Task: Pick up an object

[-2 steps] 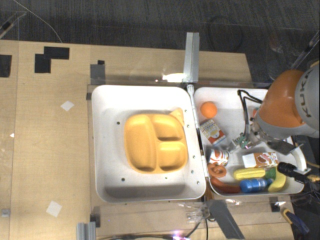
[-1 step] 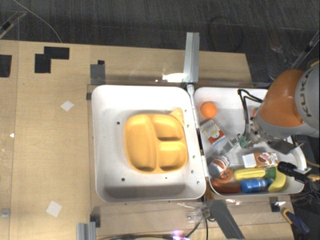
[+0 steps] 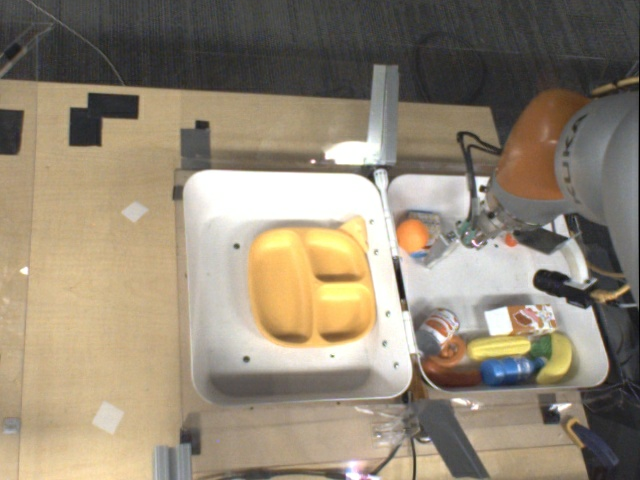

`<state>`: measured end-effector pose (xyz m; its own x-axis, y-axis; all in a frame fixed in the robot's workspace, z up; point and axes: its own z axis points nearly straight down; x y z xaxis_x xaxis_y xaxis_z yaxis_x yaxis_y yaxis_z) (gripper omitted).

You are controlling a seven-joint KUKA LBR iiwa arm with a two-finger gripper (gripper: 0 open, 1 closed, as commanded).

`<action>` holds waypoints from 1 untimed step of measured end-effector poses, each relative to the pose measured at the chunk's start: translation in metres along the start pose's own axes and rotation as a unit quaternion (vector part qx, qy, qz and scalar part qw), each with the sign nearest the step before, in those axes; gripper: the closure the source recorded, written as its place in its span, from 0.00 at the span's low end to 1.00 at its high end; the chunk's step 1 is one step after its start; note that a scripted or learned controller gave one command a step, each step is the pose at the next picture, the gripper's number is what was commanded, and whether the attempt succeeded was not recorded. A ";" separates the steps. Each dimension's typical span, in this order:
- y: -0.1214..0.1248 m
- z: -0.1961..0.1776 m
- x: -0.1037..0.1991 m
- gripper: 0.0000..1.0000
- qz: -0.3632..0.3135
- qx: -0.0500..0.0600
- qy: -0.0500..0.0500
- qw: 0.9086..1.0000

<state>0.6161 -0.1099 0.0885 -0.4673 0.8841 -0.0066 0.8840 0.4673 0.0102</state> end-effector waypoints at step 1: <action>0.003 -0.014 -0.001 1.00 -0.003 -0.004 -0.003 1.000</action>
<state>0.6191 -0.1096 0.1029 -0.4730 0.8810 -0.0131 0.8808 0.4732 0.0174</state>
